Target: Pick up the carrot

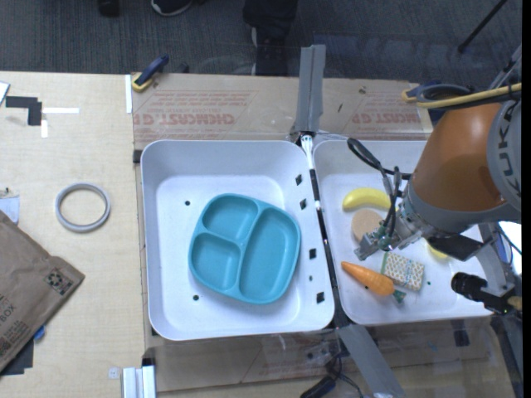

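camera view | carrot (pixel 368 277) lies on the floor of the right bin (pixel 465 309), beside a patterned sponge (pixel 403 270), not lifted | end effector (pixel 383 237) hovers just above it; its opening cannot be told, nothing visibly held | grasp and lift remain

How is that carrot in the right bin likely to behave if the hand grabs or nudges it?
The carrot looks like a smooth, rigid toy, so it should probably hold its shape. Its round, tapered body may roll or pivot on the bin floor if nudged. It lies beside a patterned block, which could get bumped. The narrow tip might slip from the hand.
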You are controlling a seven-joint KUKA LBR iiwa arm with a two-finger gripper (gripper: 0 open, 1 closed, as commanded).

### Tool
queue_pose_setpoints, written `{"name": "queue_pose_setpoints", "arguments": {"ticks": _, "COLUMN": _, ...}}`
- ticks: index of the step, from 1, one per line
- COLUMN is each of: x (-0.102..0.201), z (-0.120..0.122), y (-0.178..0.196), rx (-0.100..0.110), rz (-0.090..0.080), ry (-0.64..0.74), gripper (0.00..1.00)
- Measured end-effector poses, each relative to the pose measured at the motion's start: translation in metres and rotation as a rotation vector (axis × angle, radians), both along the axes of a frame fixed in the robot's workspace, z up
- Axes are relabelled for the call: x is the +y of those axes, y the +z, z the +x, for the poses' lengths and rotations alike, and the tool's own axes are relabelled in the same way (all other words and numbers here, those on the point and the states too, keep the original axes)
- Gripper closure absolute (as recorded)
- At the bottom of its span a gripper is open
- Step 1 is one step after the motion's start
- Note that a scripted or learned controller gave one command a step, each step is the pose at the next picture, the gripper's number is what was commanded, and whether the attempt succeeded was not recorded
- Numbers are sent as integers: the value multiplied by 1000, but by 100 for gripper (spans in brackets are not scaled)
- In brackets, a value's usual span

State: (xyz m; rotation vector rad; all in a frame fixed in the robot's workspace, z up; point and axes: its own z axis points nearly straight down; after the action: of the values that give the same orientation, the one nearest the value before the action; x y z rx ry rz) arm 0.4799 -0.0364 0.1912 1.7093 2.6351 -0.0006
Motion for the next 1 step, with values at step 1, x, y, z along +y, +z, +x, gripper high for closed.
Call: {"name": "queue_pose_setpoints", "arguments": {"ticks": 1, "x": 0, "z": 0, "y": 0, "rx": 0, "rz": 0, "ry": 0, "gripper": 0}}
